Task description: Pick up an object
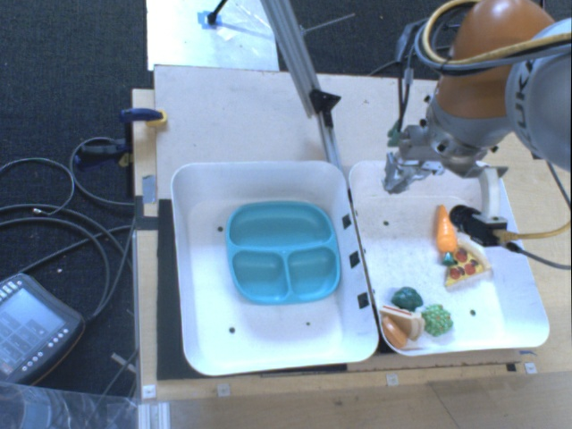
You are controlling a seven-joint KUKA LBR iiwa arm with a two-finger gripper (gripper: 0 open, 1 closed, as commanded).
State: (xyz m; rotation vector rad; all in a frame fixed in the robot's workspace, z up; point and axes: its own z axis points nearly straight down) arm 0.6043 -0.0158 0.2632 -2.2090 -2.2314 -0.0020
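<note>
While the grey arm (536,88) with its orange band (492,43) is reached in from the right, its hand (399,175) is seen hanging over the far left corner of the right bin (518,329), near the dividing wall; nothing is seen between its fingers, and whether they are spread or closed cannot be told. All places are given from that right bin. On its floor, toward the right side, a toy carrot (445,227) is laid, with a pizza slice (468,266) just below it. Along its near edge a dark green vegetable (408,298) is found, with a light green broccoli (437,319) just beside it and a sandwich-like toy (400,326) at the near left corner. To its left, touching it, the left bin (201,329) is set on the tabletop (232,114), and a blue divided plate (282,250) is laid inside it. A handheld controller (31,329) is seen far to the left, off the tabletop.
</note>
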